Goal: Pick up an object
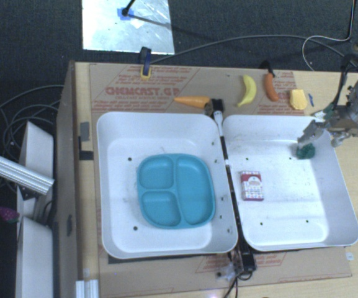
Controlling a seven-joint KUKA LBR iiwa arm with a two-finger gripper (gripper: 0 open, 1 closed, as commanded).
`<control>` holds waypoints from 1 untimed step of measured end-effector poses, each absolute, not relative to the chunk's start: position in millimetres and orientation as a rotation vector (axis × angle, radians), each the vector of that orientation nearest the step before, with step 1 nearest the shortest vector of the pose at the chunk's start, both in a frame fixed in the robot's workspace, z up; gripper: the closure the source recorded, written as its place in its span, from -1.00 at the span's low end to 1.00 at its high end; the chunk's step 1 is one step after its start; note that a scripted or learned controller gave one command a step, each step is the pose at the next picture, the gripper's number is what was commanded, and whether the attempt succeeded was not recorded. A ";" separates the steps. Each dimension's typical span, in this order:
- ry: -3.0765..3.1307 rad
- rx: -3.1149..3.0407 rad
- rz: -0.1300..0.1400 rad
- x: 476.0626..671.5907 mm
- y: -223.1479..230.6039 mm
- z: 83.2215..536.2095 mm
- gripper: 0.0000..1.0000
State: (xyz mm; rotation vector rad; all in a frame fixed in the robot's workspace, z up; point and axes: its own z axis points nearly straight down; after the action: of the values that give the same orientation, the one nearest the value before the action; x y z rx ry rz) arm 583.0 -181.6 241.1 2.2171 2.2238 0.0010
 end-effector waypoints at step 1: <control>2.226 2.216 -0.001 639.2 -206.5 172.8 -1.00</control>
State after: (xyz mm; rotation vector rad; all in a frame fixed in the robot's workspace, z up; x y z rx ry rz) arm 639.2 -206.5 172.8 2.2162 2.2256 -0.0009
